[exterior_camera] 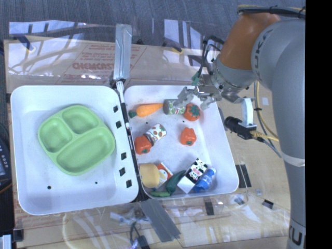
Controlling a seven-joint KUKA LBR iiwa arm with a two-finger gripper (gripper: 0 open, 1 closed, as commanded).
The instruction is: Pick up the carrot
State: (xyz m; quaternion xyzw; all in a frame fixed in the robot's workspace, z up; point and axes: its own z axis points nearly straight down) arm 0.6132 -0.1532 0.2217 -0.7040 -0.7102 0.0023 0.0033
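Note:
The orange carrot (pixel 148 109) lies on its side at the back left of the right bin (pixel 224 154), its green end toward the divider. My gripper (pixel 196 98) hangs over the bin's back edge, well to the right of the carrot. Its fingers (pixel 184 94) are open and hold nothing. Just below them sit a small printed can (pixel 174 107) and a red tomato (pixel 192 112).
The right bin also holds an orange pepper (pixel 188 135), a second small can (pixel 156 133), a red vegetable (pixel 143 144), a yellow item (pixel 149 174), a cow-patterned box (pixel 196 171) and a blue bottle (pixel 206 180). A green divided plate (pixel 77 138) lies in the left bin (pixel 26 191).

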